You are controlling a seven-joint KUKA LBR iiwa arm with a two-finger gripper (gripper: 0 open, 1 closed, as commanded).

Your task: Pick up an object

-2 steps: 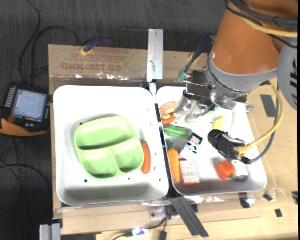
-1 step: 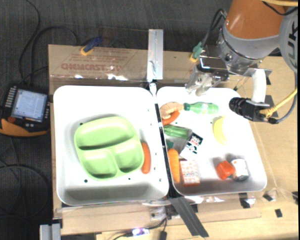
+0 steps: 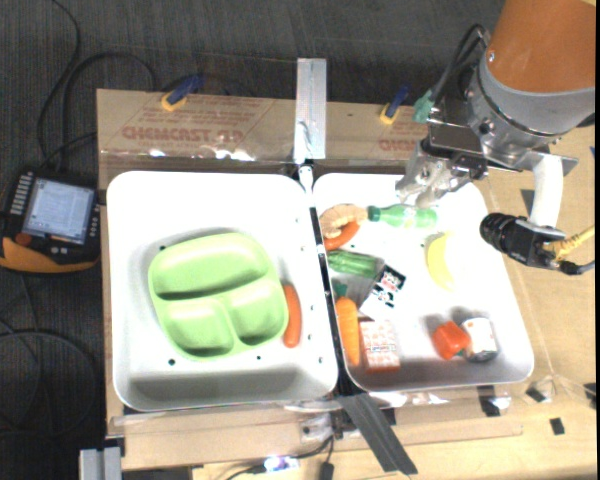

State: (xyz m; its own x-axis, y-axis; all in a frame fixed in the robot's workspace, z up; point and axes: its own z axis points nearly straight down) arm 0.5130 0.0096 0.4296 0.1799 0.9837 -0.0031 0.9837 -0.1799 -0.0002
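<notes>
My gripper [image 3: 423, 185] hangs over the far side of the right bin [image 3: 500, 298], just above the cap end of a small green bottle [image 3: 401, 215] that lies on its side. Nothing is visibly held in it. Right of the bottle lies a yellow banana [image 3: 438, 259]. To its left are a tan pastry [image 3: 338, 215] and an orange curved piece [image 3: 342, 234]. Nearer the front lie a green packet [image 3: 355, 263], a black-and-white card [image 3: 388, 285], a carrot [image 3: 348, 330], a red box [image 3: 379, 346] and an orange-and-white object [image 3: 466, 338].
The left bin [image 3: 130, 368] holds a green divided tray [image 3: 218, 293] and a red-orange chili [image 3: 292, 315] beside it. The ridge between the bins [image 3: 320, 298] runs front to back. A handheld pendant [image 3: 50, 218] lies left of the bench.
</notes>
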